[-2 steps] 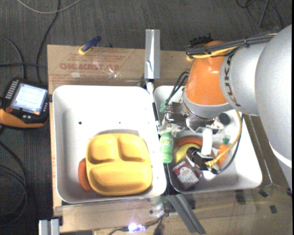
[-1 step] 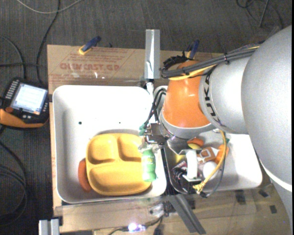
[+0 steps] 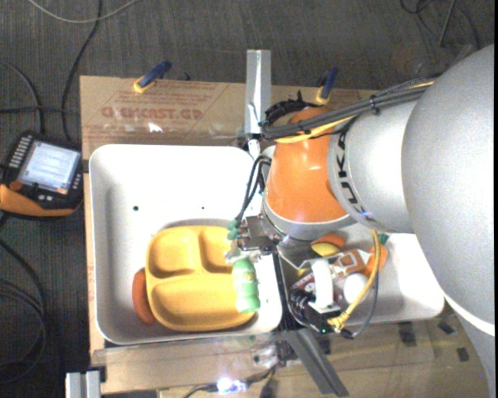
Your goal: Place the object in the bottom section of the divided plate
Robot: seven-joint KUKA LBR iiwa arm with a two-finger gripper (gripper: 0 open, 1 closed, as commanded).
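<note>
A yellow divided plate [image 3: 187,284] lies in the left bin, near its front right corner. A light green bottle-shaped object [image 3: 246,285] stands lengthwise over the plate's right rim, beside the large bottom section. My gripper [image 3: 247,244] is directly above the object's upper end and seems to touch it. The wrist hides the contact, so whether the object is held is unclear.
A red-orange item [image 3: 138,295] peeks out from under the plate's left edge. The right bin [image 3: 415,305] holds a white egg-like piece [image 3: 356,287], orange and yellow pieces [image 3: 327,245] and the arm's cables. The left bin's wall [image 3: 270,293] runs just right of the green object.
</note>
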